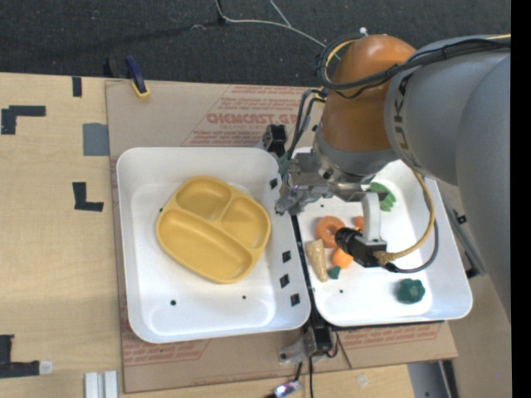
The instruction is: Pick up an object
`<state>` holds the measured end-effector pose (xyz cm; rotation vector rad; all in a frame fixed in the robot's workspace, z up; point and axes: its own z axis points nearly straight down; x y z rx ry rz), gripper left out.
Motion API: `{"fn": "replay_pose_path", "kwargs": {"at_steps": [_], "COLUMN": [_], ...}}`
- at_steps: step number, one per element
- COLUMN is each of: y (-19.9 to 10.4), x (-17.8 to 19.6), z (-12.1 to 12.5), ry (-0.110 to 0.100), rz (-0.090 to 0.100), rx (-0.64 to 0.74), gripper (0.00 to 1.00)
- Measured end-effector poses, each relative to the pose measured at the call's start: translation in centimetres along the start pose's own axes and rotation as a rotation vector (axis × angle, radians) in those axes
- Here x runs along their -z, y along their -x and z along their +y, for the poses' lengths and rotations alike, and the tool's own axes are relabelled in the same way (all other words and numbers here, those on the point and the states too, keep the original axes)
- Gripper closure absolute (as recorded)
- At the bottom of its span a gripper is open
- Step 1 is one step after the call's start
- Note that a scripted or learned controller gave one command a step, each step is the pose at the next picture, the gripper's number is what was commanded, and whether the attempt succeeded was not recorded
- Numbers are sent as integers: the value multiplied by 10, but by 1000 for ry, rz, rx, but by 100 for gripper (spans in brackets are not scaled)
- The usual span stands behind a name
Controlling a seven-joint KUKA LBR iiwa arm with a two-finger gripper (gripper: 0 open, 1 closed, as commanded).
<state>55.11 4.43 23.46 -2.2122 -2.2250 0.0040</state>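
Note:
My gripper (292,196) hangs below the orange-banded wrist, over the left edge of the right bin (444,305), near the wall shared with the left bin. Just right of and below it lie an orange ring (329,229), a beige wedge (318,259) and a small orange piece (342,260). A dark green lump (410,290) sits near the bin's front right. A light green piece (383,196) peeks out from under the arm at the back. Nothing is visibly held.
The left bin (133,222) holds a yellow divided plate (214,227) in its middle. The arm's bulk covers much of the right bin's back half. Cardboard (241,114) lies under both bins.

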Motion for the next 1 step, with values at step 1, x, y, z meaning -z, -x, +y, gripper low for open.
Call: {"fn": "replay_pose_path", "kwargs": {"at_steps": [1], "y": [-47], "x": [-16], "z": [-8], "ry": [0], "rz": [-1], "rx": [0], "gripper": [100]}}
